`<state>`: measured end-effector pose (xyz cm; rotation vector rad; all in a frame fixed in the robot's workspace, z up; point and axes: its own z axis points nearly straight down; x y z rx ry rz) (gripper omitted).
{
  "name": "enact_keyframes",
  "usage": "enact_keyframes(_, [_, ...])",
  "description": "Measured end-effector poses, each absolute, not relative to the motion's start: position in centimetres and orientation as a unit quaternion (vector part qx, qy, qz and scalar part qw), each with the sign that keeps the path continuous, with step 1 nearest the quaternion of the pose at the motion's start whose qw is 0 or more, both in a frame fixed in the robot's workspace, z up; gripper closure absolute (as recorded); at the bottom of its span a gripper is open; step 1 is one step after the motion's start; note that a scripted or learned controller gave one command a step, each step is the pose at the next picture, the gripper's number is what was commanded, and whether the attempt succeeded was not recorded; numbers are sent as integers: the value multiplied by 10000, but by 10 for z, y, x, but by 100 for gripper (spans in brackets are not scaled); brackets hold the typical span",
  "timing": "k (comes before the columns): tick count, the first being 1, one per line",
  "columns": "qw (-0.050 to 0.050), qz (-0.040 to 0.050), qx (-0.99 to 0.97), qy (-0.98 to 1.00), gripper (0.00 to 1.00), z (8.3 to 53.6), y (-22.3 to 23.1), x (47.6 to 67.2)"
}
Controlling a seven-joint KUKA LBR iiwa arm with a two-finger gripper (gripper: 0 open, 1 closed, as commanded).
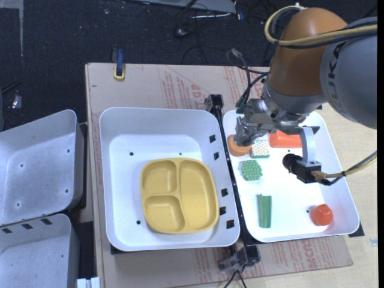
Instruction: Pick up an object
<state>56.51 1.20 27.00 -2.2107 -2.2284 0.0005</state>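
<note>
The task names no single thing, so the loose pieces in the right-hand shallow white bin (342, 191) all stand as candidates. Taking that bin as the landmark: a flat round orange piece (237, 149) lies at its upper left edge, with a small white block dotted green (260, 149) just beside it and an orange-red block (284, 140) further in. A knobbly round green piece (251, 170) sits left of the bin's centre, a long green strip (264, 210) lies nearer the lower wall, and a small red-orange rounded lump (321, 215) rests by the lower right corner.

The gripper (246, 135) hangs over the upper left part of the bin, right above the flat orange piece.

Left of that bin, the second white bin (120, 161) holds a yellow three-compartment plastic plate (179, 195).
</note>
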Motion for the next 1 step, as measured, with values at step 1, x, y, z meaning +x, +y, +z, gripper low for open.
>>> enact_keyframes(1, [16, 10, -7048, -7094, 100, 264, 49, 542])
